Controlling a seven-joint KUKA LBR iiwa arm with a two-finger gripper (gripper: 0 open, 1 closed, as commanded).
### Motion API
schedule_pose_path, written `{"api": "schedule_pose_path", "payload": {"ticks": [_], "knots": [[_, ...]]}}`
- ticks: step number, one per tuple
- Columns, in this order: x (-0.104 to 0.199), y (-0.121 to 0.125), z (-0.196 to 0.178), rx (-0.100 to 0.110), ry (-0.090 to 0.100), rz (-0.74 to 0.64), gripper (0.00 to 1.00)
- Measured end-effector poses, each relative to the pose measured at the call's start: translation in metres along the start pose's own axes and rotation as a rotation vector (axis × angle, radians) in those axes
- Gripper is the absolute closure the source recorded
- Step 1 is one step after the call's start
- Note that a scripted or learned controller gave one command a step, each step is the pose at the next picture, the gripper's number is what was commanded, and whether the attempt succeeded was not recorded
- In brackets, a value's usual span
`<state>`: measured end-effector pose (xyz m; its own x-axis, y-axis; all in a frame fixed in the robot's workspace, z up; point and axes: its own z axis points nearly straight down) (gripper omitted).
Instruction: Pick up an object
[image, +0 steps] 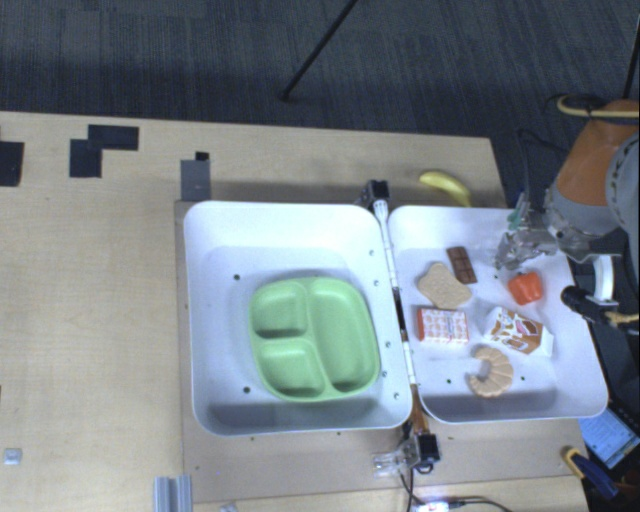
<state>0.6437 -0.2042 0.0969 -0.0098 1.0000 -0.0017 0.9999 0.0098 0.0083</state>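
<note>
My gripper hangs over the back right part of the right bin, on the grey arm with the orange band coming in from the right. Just in front of it lies a small orange-red object, apart from the gripper. Further left in the bin are a brown chocolate bar, a tan bread slice and a red-and-white packet. A white-and-brown carton and a croissant lie toward the front.
The left bin holds a green divided tray. A yellow banana lies on the bench behind the right bin. A ridge separates the two bins.
</note>
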Motion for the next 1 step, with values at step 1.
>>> {"api": "schedule_pose_path", "payload": {"ticks": [1], "knots": [[0.0001,-0.0001,0.0002,0.001,0.000,-0.001,0.00]]}}
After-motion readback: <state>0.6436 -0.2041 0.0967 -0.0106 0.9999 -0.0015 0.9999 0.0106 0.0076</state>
